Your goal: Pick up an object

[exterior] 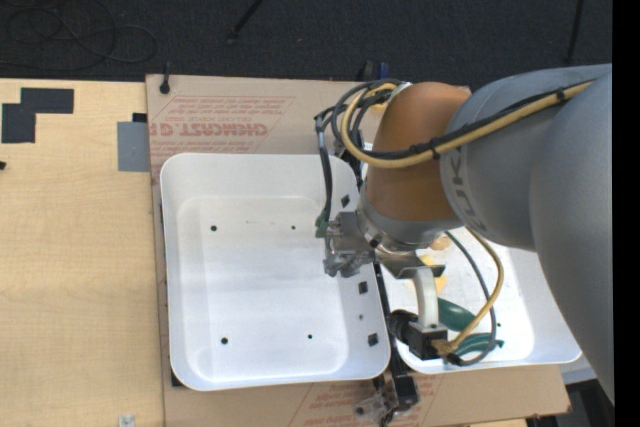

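Because the arm's wrist hides much of the right bin (548,343), you have little to aim by. The gripper (343,257) hangs over the wall shared by the two bins, and you cannot tell whether it is released or clenched. Your likeliest target, a teal-green object (456,313), lies in the right bin, to the gripper's right and lower in the view. A small yellow piece (432,260) sits closer, just right of the gripper. I would move off the wall, centre over the teal-green object, then descend straight, clear of the rim.
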